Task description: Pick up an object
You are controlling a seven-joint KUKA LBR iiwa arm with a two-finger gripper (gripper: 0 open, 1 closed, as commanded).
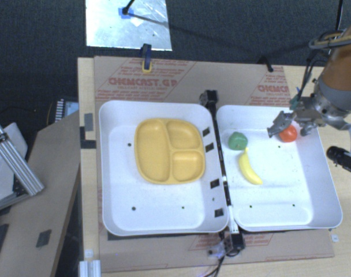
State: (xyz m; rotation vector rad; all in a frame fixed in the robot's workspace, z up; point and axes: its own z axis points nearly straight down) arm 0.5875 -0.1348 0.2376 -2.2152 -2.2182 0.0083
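In the right bin (314,212) lie three small objects. A red-orange ball (288,134) sits at the bin's far right, a green ball (238,141) near its left wall, and a yellow banana (249,169) just below the green one. My gripper (290,127) hangs over the red-orange ball, and its grey fingers (277,126) stand open, spread on either side of the ball and wider than it. The ball's top is partly hidden by the gripper. Whether the ball rests on the bin floor cannot be told.
The left bin (118,212) holds a yellow divided plate (168,150). A black hinge strip (219,154) runs between the two bins. The arm's grey and orange wrist (340,79) comes in over the right bin's far right corner.
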